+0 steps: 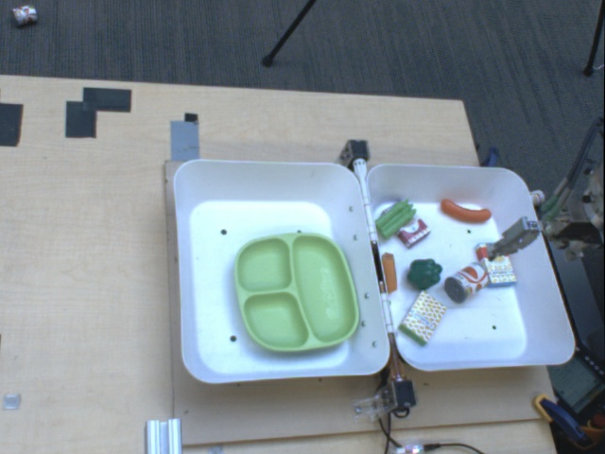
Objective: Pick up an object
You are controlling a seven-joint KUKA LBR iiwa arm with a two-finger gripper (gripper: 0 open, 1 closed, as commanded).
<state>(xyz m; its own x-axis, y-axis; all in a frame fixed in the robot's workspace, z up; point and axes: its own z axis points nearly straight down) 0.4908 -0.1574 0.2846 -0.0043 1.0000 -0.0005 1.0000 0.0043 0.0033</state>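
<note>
A wooden bench (95, 282) carries two shallow white bins side by side, seen from above at a slant. The left bin (213, 253) holds a pale green tray (296, 292) with three compartments and nothing in them. The right bin (529, 329) holds the loose things to choose from: an orange sausage (466, 211) near the far wall, a green bundle (394, 218) just beside a small red packet (413, 234), a dark green broccoli (424, 273) in the middle, a little can (464, 285) lying on its side, a white carton (500, 271) touching the can, a patterned box (423, 316) toward the near side, and a carrot (388, 271) against the dividing wall.

The arm reaches in from the right. Its tool (510, 239) hangs above the right bin's right side, just over the carton and can. The tool's width cannot be told from here, and nothing shows between its tips.

By the look of it, nothing is picked up yet: every object lies in the bin. The descent, grasp and lift are all left to do.
</note>
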